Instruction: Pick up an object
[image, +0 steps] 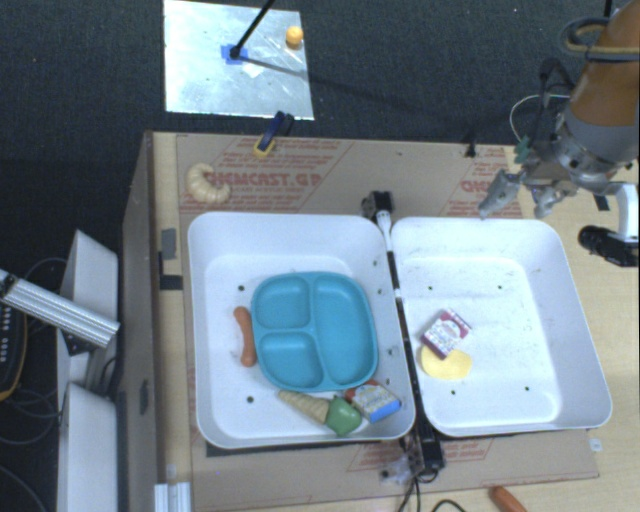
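Observation:
My gripper hangs above the far right corner of the right bin, its two fingers spread apart with nothing between them. In that bin lie a small pink and white packet and a yellow disc touching it. The left bin holds a blue divided plate, an orange sausage left of it, and by the near wall a cone-shaped piece, a green block and a small striped packet.
A cardboard sheet lies under both bins. On it at the far left sits a pale curled object, with a blue and yellow clip at the far edge. An orange item lies near the front edge.

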